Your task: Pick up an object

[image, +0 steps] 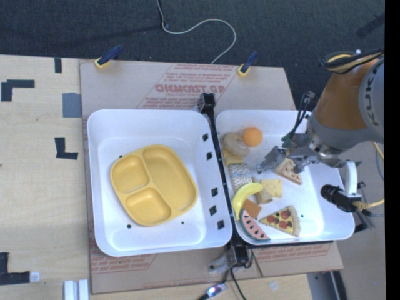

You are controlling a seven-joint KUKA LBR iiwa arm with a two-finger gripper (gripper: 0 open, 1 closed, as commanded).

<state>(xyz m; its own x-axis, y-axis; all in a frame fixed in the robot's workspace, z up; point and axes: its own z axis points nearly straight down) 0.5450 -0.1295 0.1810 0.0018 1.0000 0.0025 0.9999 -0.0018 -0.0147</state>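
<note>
End effector (279, 159) low in right bin (325, 220), beside cracker wedge (289, 172); finger state: cannot tell. You'd do well to centre over the wedge, clear of cheese (271, 187), before descending.

yellow tray (153, 183), orange ball (252, 136), yellow banana (245, 195), red-spotted pizza slice (282, 220), white bins (100, 167).

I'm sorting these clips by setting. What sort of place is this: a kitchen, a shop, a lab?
Most likely a robotics lab bench, not a kitchen: the arm reaches over two white bins, the food is toy pieces like the pizza slice, and the cardboard base is clamped down.
</note>
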